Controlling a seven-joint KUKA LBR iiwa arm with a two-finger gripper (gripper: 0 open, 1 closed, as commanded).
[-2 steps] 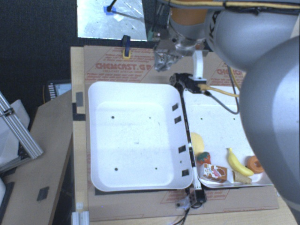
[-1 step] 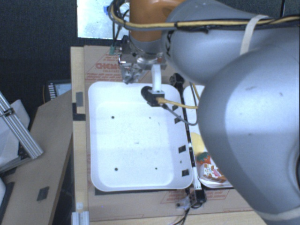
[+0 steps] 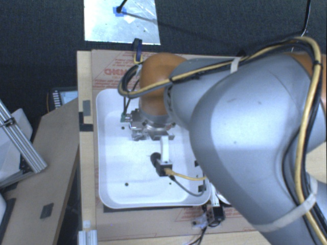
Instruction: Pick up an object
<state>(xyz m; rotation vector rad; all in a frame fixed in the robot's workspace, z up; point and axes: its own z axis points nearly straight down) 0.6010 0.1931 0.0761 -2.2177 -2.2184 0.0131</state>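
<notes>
At the far left you see an aluminium rail (image 3: 20, 144) lying at a slant beside the brown bench board (image 3: 56, 152). Next to the right is a cardboard sheet (image 3: 115, 68) with red print, and on it stands the white bin (image 3: 110, 152). Behind it, at the top, a shiny silver sheet (image 3: 122, 14) lies on the dark ground.

On the bin floor you find some dark specks (image 3: 126, 184), one near the front rim on the left and one more to its right. They are perhaps only marks in the floor, the view is too coarse to say. Both lie well apart from the tool, toward the front of the bin.

The gripper (image 3: 148, 132) hangs over the back half of this bin, a little right of its middle, pointing down. The wrist covers it from above, so you cannot tell if it is wide or narrow, and you cannot tell if something is in it. The place directly under it, where a thing to pick could lie, is hidden from you.

Above the gripper is the orange band (image 3: 153, 70), and from there the grey arm (image 3: 245, 137) goes to the right and covers the other side of the bench
</notes>
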